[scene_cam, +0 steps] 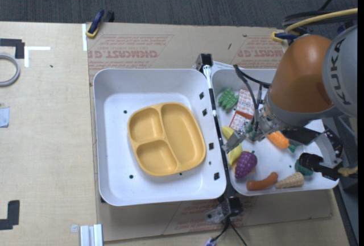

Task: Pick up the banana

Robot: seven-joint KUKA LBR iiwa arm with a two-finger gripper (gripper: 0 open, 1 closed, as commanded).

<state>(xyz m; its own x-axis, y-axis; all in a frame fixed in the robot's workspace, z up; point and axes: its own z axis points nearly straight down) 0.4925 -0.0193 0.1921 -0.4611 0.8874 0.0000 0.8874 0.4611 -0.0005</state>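
The banana lies in the right bin against its left wall, partly under the pincer, with grapes just below it. The pincer sits low at the banana, but whether it is clenched or released I cannot tell. No lift shows, so I judge the grasp and the raise both remain. The yellow plate sits in the left bin.

The grey arm bears the letters "KU" of its brand name, cut off at the frame's edge. The cardboard sheet under the white bins carries red printed lettering, upside down and too blurred to read.
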